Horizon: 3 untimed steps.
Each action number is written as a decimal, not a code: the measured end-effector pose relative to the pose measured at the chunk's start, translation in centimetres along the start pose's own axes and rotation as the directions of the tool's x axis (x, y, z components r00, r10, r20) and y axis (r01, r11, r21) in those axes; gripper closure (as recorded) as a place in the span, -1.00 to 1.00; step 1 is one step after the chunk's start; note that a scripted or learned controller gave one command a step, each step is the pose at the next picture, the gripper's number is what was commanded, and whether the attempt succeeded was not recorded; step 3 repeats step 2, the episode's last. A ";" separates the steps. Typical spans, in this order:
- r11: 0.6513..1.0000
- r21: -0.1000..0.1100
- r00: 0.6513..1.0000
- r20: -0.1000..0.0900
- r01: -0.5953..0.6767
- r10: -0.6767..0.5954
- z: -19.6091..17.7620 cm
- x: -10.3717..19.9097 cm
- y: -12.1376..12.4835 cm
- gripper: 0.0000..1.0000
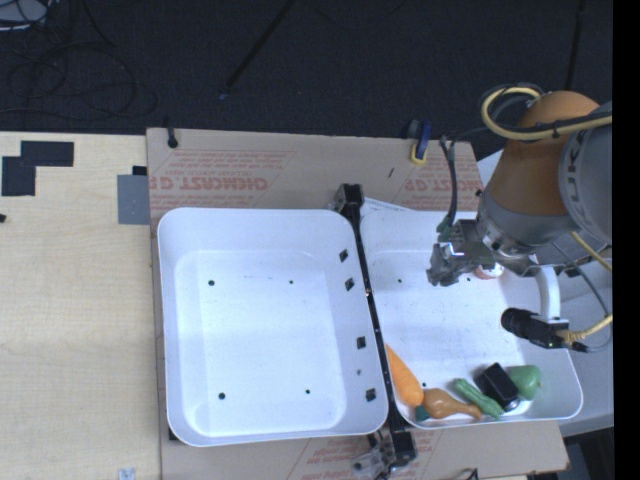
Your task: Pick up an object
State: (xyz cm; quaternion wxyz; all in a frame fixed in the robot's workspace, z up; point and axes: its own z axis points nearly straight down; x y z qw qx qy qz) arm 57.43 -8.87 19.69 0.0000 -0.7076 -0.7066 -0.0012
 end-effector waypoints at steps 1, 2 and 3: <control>1.000 0.007 1.000 0.001 0.002 -0.002 -0.4 -0.1 0.1 1.00; 1.000 0.008 1.000 -0.003 0.009 -0.008 1.1 8.5 -2.0 1.00; 1.000 0.008 1.000 -0.003 0.009 -0.008 1.1 8.5 -2.0 1.00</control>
